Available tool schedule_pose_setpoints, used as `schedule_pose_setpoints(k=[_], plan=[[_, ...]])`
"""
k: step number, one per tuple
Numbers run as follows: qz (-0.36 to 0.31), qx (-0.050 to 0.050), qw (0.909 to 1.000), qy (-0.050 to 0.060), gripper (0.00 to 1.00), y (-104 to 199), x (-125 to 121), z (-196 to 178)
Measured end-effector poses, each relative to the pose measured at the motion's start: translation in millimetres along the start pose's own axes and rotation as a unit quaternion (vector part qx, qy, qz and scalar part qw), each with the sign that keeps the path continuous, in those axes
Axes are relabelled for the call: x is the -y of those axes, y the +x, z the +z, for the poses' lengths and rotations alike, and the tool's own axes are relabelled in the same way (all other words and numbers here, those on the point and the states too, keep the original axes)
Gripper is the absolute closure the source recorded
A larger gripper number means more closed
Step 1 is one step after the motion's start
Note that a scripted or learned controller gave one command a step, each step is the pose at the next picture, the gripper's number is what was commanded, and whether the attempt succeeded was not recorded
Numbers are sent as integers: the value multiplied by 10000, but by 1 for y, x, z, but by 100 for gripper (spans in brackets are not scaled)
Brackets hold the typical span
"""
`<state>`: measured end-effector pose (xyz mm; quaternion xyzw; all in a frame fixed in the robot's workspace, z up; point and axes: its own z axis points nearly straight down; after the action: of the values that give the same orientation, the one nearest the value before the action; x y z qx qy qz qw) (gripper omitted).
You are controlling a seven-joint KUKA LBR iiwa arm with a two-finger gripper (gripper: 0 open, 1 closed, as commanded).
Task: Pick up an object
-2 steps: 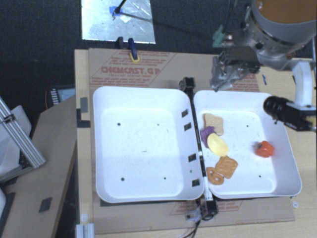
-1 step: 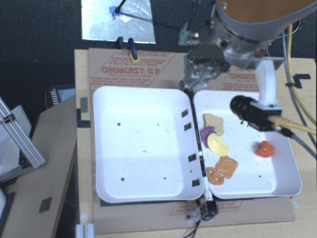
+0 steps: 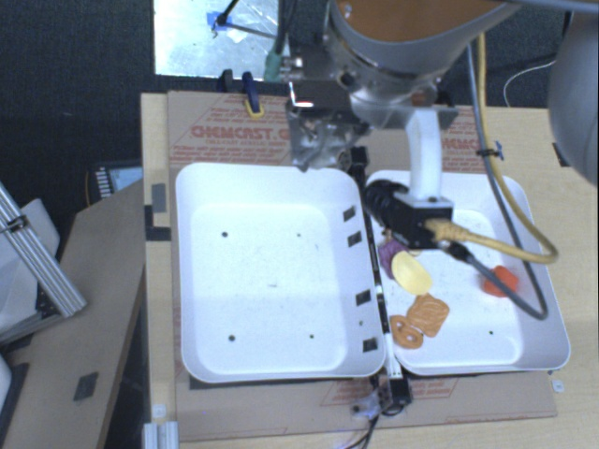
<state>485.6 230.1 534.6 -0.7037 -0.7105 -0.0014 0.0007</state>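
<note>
The arm [image 3: 412, 26] comes in from the upper right and hangs over the far edge of the two bins; its claw [image 3: 323, 148] sits at the back rim near the divider, blurred, so I cannot tell its state, and nothing is visibly gripped; the left bin [image 3: 271, 269] offers a broad bare floor with room on every side; the right bin [image 3: 524, 344] is crowded along its left wall, where a yellow oval piece [image 3: 410, 272] lies just beside a purple item [image 3: 388, 251], with a waffle-like biscuit [image 3: 430, 313] and a pretzel [image 3: 406, 332] touching one another nearer the front; a small orange-red object [image 3: 500, 280] rests well apart toward the right rim; a yellow hose [image 3: 505, 213] and black cable loop across this bin; the wooden surface [image 3: 122, 251] borders the bins.
</note>
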Motion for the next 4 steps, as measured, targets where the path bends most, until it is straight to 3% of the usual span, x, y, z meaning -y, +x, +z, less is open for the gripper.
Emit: schedule_pose_setpoints(k=[1,2,3,4], plan=[[40,49,9999,78,100,3,1,187],[50,52,9999,86,100,-11,3,351],[73,1,10000,-66,100,-71,-3,224],[63,7,10000,-69,100,-108,-35,124]])
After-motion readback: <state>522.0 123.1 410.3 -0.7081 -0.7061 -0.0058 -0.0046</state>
